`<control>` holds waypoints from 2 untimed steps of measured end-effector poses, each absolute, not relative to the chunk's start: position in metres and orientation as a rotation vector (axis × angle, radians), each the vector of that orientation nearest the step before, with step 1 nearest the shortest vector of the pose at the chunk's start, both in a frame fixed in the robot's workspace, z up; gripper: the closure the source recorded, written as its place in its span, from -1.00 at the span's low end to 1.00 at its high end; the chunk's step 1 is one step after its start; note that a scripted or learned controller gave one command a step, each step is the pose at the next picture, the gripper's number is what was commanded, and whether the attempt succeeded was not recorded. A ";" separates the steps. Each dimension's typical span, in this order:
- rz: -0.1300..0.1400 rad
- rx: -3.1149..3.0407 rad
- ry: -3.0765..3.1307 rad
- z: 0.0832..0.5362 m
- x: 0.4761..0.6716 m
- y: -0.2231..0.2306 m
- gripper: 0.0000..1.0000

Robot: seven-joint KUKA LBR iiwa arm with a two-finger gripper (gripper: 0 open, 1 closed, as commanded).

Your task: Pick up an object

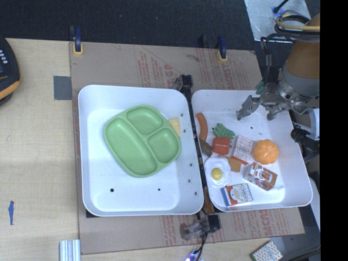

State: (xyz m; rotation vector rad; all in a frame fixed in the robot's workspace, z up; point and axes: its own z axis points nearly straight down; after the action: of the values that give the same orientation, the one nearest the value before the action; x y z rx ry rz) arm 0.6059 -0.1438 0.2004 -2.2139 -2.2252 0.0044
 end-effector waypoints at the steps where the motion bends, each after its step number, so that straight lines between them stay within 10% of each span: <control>1: 0.009 -2.215 -2.222 0.146 0.569 -0.201 -1.00; 2: -0.004 -2.221 -2.228 0.093 0.527 -0.181 -1.00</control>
State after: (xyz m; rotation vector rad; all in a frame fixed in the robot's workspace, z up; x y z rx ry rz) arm 0.5275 -0.1814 0.0930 -2.2209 -2.2276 -0.0038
